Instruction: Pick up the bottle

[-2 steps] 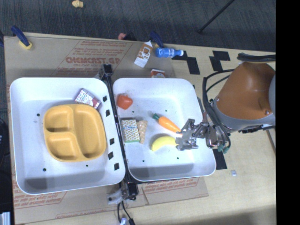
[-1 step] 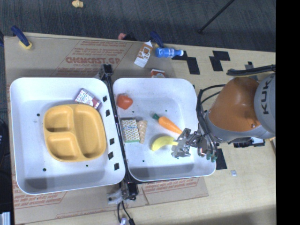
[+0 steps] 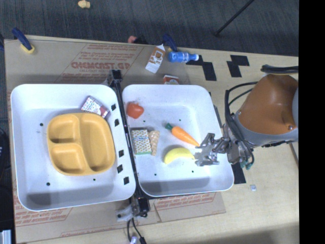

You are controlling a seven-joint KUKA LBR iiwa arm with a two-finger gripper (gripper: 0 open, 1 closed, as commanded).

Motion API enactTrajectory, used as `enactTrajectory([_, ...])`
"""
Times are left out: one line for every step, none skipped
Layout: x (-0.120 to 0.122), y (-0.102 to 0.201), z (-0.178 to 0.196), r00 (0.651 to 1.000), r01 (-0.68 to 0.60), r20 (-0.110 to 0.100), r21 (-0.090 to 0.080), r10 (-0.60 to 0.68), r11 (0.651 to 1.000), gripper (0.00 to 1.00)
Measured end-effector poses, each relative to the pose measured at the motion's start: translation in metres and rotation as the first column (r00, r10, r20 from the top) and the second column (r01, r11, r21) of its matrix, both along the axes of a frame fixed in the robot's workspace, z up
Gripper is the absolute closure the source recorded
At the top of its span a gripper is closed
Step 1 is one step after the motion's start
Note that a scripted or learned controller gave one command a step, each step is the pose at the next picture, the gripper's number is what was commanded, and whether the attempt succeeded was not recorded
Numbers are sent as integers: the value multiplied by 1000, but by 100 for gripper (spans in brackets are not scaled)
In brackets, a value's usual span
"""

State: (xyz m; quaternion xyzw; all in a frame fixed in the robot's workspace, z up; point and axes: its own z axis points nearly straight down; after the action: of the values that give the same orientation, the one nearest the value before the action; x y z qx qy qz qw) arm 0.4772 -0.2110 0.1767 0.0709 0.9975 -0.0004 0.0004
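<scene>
1. Plainly, the bottle (image 3: 182, 57) is not in either bin: it lies on its side on the desk (image 3: 264, 207), just past the far rim of the right bin (image 3: 203, 93), next to a small carton (image 3: 155, 59) and a blue clamp (image 3: 169, 41).
2. Its long axis runs roughly left to right across the view, blue body at the left and the narrower end pointing right.
3. The tool (image 3: 207, 151) sits low inside the right bin near its right wall, just beside the banana (image 3: 178, 155) and the tip of the carrot (image 3: 184, 135). I see nothing between its fingers, and how far they are parted I cannot tell at this size.
4. The relation that matters: the bottle lies well apart from the tool, toward the top of the view and a little to the left, with the bin's far rim between them.
5. My judgement is that the approach has not started. The tool would need to rise clear of the rim, travel outward, and close across the bottle's short width.
</scene>
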Motion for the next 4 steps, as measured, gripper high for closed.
enactTrajectory([0, 0, 28, 954, -301, 1, -1, 301, 954, 100])
enactTrajectory([4, 0, 17, 955, -297, -3, 2, 297, 955, 100])
enactTrajectory([5, 0, 30, 997, -83, 1, -1, 83, 997, 100])
enactTrajectory([-1, 1, -34, 979, -205, -3, 2, 205, 979, 100])
